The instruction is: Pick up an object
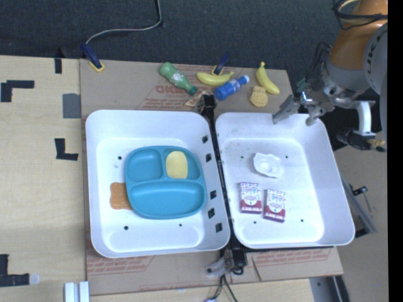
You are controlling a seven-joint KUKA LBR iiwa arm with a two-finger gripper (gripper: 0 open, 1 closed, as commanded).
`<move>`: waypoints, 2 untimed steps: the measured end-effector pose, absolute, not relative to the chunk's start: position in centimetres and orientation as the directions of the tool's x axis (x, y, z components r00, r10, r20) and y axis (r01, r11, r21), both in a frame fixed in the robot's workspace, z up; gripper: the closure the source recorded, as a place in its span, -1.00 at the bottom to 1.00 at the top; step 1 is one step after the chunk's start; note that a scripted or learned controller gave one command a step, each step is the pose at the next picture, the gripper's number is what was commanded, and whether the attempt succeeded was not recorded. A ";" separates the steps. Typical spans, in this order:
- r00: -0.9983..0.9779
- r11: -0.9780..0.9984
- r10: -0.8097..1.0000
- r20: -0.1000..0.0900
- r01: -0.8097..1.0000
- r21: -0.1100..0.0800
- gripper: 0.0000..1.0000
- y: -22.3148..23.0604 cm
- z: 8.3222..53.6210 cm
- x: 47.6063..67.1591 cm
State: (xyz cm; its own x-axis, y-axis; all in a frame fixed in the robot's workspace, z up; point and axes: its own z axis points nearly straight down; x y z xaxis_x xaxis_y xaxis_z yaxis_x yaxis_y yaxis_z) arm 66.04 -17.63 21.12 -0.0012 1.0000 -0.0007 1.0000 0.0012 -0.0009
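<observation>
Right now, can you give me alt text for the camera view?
The end effector hangs open over the right bin's far edge, holding nothing. That bin holds a white object and two small cartons. The left bin holds a blue divided plate with a yellow item in one compartment.

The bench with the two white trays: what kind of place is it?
Likely a robot test lab: a grey arm reaches over two white bins, toy food such as a banana lies around, and cables run off the bench.

Jaws spread over right bin rim, two cartons, blue tray in left bin
</observation>
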 end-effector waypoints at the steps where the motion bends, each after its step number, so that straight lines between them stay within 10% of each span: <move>1: 0.000 0.000 1.000 0.002 1.000 -0.006 -1.00 -14.9 13.5 57.9; 2: -0.001 0.001 1.000 -0.001 1.000 0.005 -1.00 -10.0 8.8 57.4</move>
State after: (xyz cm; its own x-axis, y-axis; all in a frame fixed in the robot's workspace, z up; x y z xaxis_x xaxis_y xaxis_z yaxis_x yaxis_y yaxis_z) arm 57.43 -9.97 8.79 -0.0011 1.0000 -0.0015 1.0000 0.0011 0.0054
